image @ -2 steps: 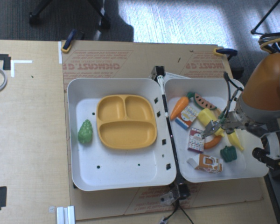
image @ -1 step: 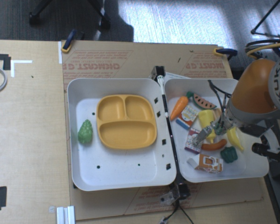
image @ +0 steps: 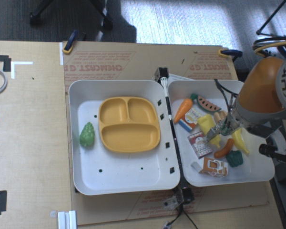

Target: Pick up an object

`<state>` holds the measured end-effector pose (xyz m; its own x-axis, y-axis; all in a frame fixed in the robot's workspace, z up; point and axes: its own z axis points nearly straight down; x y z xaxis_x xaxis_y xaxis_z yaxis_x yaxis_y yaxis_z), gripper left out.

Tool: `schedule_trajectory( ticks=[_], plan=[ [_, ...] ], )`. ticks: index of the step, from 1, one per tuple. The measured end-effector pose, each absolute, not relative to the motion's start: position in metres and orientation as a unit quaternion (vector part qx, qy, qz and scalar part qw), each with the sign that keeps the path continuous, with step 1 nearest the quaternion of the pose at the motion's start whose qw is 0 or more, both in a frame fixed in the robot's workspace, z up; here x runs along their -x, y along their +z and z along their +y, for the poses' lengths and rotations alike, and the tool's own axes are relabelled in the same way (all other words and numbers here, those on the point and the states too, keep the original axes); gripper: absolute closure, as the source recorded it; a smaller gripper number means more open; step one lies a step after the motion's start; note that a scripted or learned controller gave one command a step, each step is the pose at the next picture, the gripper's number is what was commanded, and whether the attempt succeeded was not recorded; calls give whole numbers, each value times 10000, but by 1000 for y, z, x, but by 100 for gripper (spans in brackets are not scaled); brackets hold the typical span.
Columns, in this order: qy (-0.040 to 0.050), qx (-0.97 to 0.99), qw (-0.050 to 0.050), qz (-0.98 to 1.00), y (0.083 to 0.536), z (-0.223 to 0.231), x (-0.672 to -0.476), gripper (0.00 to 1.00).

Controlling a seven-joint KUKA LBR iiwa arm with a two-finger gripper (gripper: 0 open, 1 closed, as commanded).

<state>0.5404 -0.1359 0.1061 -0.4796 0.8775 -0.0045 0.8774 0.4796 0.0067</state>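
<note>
My gripper (image: 218, 130) is low in the right bin (image: 262, 174), down among a pile of toy food. Around it lie a yellow block (image: 206, 123), a red and white packet (image: 199, 144), an orange sausage (image: 224, 149) and a yellow banana (image: 240, 142). A carrot (image: 183, 110) and a watermelon slice (image: 208, 104) lie toward the bin's far left. An orange carton (image: 214, 166) and a dark green piece (image: 235, 159) rest near the front. The grey wrist and orange arm body (image: 262, 92) hide the bin's far right part.
The left bin (image: 119, 180) holds a yellow divided plate (image: 129, 124) and a green bumpy toy (image: 87, 135) by its left wall. A black clip (image: 161, 74) sits where the bins meet at the back. Cardboard (image: 105, 61) lies under both bins.
</note>
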Motion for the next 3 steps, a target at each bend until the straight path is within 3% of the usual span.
schedule_trajectory(
  ticks=[1, 2, 3],
  plan=[
    [4, -4516, 12, 8922, 192, -72, -518, 100],
    [3, -4046, 12, 9145, 247, -17, -482, 100],
    [5, -3323, 20, 9432, 296, 40, -481, 100]
  ],
)
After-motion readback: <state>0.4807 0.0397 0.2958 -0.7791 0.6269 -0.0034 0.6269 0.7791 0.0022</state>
